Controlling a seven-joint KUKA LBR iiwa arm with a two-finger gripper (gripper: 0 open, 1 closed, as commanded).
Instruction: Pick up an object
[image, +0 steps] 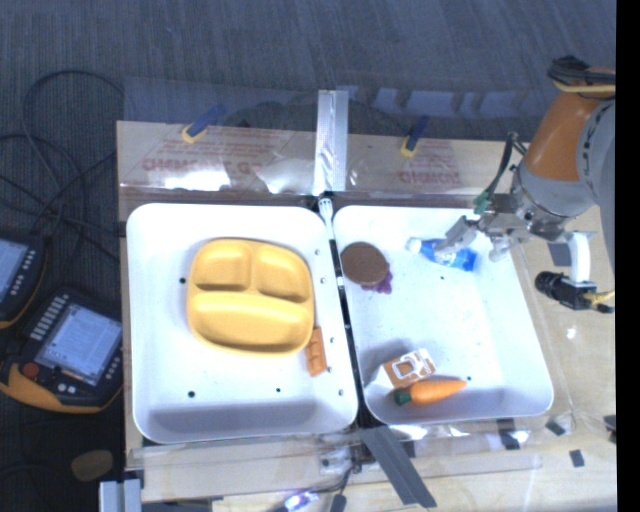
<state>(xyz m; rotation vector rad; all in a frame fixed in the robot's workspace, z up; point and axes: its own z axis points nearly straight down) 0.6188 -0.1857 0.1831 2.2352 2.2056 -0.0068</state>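
While a carrot (437, 391) and small orange box (409, 368) lie at the right bin's (500, 340) near edge, a blue tube (443, 252) lies farther back — the gripper (482, 232) just above it, fingers spread, gripping nothing.

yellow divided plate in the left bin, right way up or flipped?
Right way up. The yellow plate in the left bin shows its three recessed compartments facing the camera, lying flat on the bin floor.
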